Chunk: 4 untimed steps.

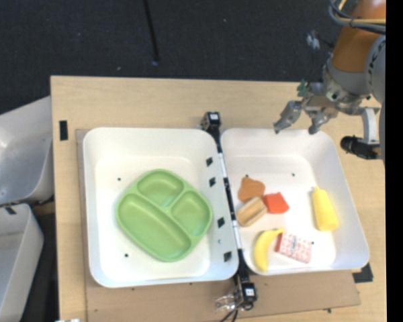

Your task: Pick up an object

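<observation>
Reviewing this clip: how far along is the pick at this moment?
Nothing looks done yet. The gripper hangs open above the far rim of the right bin, with nothing between its fingers. The orange block, brown piece, bread roll, banana, yellow corn-like item and patterned packet all lie in the bin. Approach, grasp and lift remain.

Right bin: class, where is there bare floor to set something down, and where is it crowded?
Bare floor: the right bin's back strip, between its rim and the brown piece. Crowded: the front, with bread, orange block, banana, packet, corn.
</observation>
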### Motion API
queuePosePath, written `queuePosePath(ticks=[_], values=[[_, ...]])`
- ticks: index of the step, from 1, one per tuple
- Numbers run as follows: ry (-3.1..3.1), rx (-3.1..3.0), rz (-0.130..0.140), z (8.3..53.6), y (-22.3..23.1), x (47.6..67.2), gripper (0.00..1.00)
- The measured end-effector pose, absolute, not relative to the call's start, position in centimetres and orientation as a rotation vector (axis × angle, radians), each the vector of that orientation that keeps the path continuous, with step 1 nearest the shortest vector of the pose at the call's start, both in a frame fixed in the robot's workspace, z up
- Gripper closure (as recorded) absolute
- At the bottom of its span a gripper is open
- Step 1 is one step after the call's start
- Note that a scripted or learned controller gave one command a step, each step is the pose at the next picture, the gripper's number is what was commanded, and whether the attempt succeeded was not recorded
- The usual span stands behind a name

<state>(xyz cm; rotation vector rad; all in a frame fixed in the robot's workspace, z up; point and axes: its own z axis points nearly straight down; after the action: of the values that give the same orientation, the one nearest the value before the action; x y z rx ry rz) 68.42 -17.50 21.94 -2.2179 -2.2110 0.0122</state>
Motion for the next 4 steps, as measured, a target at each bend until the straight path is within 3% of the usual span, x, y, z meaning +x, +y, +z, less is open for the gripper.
queuePosePath(ticks=[1, 3, 4], values=[[-2.222, -2.224, 0.000, 22.9, -17.5, 68.7, 0.00], [-2.218, -2.224, 0.006, 12.0, -18.1, 67.6, 0.00], [-2.220, -2.225, 0.003, 10.1, -18.2, 67.6, 0.00]])
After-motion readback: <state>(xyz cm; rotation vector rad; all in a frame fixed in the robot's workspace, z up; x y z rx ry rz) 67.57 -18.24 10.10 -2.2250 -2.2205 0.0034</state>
